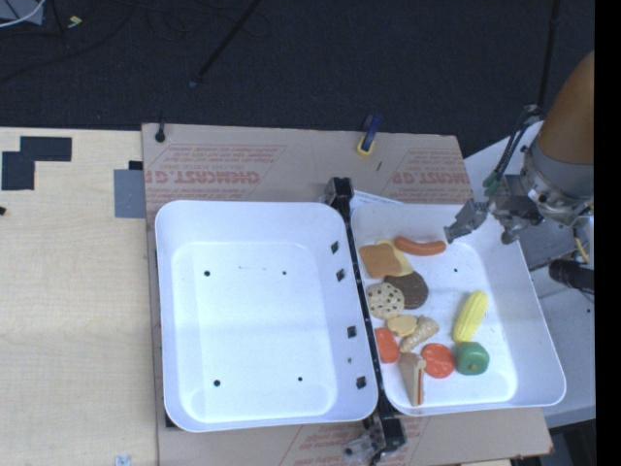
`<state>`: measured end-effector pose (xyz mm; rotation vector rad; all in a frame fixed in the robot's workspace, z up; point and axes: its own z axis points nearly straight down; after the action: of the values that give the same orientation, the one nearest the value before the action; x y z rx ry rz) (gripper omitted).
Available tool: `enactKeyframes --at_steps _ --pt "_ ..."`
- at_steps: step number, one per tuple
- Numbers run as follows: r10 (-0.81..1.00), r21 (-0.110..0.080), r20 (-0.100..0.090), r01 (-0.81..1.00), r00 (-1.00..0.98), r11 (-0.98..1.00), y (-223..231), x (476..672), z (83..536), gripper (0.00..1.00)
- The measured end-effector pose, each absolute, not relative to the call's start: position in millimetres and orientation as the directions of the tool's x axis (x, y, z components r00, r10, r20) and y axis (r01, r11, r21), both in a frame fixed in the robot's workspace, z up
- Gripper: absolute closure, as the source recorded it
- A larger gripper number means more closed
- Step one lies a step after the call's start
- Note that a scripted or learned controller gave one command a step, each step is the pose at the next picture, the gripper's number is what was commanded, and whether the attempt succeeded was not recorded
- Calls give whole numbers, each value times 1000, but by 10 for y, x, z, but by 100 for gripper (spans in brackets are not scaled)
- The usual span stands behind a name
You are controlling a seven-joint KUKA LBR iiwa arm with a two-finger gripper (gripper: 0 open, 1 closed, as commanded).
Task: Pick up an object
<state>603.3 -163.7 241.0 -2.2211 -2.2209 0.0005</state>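
While toys fill the right bin (543, 357):
Gripper (485, 216): above that bin's far right rim, grip state unclear.
Sausage (420, 247): just left of gripper.
Corn (471, 316): nearer, below.

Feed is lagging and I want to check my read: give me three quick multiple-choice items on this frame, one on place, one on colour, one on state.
1. Which bin holds the toy food?
A. right
B. left
C. both

2. What colour is the corn cob?
A. red
B. yellow
C. blue

3. Where is the end effector?
A. over the left bin
B. touching the corn
C. above the right bin's far right corner, beside the sausage

Key: 1 A, all the food lies in the right bin. 2 B, the cob is plainly yellow. 3 C, it hangs at that far corner, nothing seen between its fingers.
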Motion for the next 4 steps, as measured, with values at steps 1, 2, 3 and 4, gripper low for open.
enactKeyframes --at_steps 1,2,3,4 --pt "1000 -15 6 1000 -3 3 -1074 6025 1001 0" --pt "1000 2 0 1000 -2 2 -825 6234 876 0" --pt "1000 -7 1 1000 2 -2 -1020 5715 869 0" --pt "1000 -1 0 1000 -2 2 -1130 5953 875 0"
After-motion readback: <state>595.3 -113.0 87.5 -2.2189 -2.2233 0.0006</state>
